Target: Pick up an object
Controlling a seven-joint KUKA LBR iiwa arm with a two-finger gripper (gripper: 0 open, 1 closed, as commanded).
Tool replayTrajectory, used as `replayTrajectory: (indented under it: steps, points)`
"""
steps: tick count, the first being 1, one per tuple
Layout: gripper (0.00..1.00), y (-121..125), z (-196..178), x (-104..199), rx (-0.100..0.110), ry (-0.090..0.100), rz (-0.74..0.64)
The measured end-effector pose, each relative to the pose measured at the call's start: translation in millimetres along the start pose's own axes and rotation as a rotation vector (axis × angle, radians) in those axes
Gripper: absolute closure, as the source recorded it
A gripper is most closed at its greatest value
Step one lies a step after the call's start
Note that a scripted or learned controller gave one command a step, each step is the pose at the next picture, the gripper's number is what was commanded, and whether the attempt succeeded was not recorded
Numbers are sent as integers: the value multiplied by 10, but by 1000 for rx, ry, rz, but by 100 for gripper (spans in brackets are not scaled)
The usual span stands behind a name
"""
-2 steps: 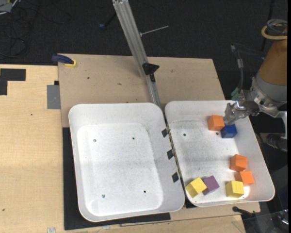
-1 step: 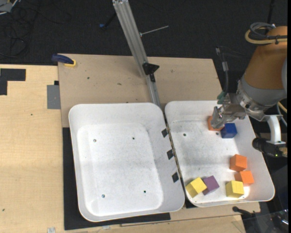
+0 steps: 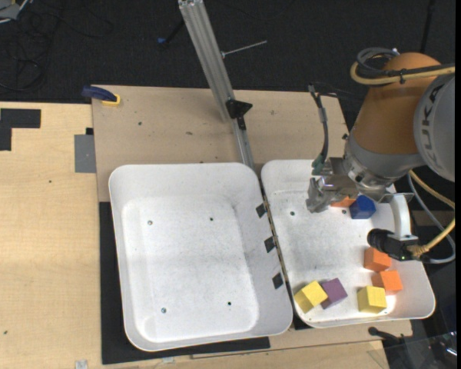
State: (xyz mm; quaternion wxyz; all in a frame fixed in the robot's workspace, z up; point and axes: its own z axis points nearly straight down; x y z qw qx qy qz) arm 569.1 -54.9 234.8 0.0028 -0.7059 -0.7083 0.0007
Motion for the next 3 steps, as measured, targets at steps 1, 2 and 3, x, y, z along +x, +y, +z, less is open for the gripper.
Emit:
replayTrajectory:
  steps: [1,2,3]
  points:
    - [100,-89,88,434,0,-1,0]
    - [100,-183,183,980,1,0,-1]
    - [100,-239,22,1454,-3,-1,-1]
